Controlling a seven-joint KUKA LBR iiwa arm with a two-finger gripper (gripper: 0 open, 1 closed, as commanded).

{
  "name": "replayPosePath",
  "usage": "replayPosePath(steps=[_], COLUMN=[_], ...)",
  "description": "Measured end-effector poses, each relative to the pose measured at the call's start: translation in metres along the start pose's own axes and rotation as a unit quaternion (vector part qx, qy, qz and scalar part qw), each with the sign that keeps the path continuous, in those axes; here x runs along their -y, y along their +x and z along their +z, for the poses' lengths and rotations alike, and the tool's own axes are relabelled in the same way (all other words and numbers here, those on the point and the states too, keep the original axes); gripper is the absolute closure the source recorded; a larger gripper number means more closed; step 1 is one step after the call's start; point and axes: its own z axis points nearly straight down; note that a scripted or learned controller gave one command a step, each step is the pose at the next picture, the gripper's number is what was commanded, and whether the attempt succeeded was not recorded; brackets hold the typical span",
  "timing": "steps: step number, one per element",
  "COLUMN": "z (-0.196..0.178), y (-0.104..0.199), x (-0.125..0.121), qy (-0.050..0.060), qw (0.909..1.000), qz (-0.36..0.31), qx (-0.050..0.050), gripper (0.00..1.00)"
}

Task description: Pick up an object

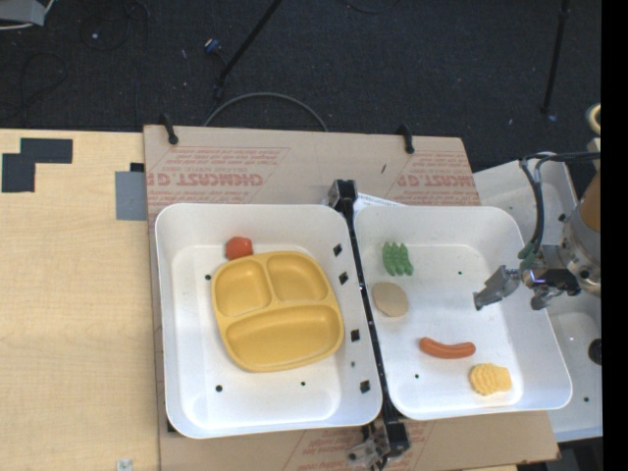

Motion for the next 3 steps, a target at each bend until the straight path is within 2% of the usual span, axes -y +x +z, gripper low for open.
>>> replayPosePath(steps=[1, 2, 3], z=[-0.004, 0.055, 0.109], y=[0.0, 0.002, 0.005], x=[-0.002, -0.01, 0.001], qy=[-0.004, -0.001, -0.001], qw=[1.0, 1.0, 1.0], qz=[-0.001, -0.001, -0.001], qx=[0.001, 0.0, -0.001], gripper=[0.0, 0.0, 0.0])
